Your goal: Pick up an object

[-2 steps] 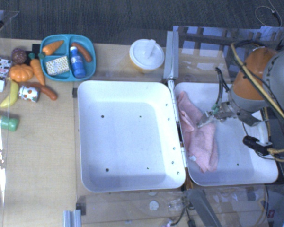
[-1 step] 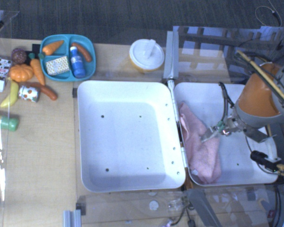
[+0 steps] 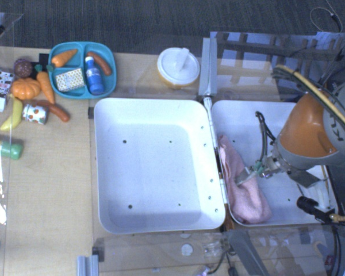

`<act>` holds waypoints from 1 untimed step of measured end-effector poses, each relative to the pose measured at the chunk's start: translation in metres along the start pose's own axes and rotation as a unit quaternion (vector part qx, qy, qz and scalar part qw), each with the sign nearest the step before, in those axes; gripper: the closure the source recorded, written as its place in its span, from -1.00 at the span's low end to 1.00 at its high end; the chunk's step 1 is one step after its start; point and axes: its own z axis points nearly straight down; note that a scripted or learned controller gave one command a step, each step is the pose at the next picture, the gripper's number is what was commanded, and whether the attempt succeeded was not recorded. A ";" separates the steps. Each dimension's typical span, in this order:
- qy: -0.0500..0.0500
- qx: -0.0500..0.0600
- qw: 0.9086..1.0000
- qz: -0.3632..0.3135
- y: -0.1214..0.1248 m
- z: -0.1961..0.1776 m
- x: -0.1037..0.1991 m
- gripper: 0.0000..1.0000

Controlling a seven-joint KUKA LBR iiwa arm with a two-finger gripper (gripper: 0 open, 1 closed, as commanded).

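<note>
Though laid out on the desk point(image 3: 46, 200) well left of the left bin point(image 3: 155, 154), hardly in play: toy food point(image 3: 31, 96), a loose scatter of carrots, banana and pumpkin, parked beyond anything working inside the bins. Just above that bin's upper left corner, a blue plate point(image 3: 106, 53), compartments filled with more toy pieces, likewise stored rather than offered. Beside the bin's upper right corner, a white lidded cup point(image 3: 179, 66), upright, off the working area.

Just across the left bin's right wall, inside the right bin point(image 3: 287, 206), a pink cloth point(image 3: 244, 203), crumpled lengthwise and lying along the shared wall; probably the thing worth going for. Hard against that wall, so awkward to reach from the left bin's side; free only on the flank facing away.

Hence the claw point(image 3: 254, 173) low over that free flank, at or touching the cloth's upper right edge. Cannot tell whether spread or pressed together; nothing visibly pinched.

Farthest right of the left bin, the grey and orange arm point(image 3: 307, 134), bent down into the right bin to bring the claw in from the side. Judged as at contact, lift not yet made.
</note>
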 end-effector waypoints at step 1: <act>-0.002 -0.004 1.000 0.000 0.003 -0.012 -0.001 1.00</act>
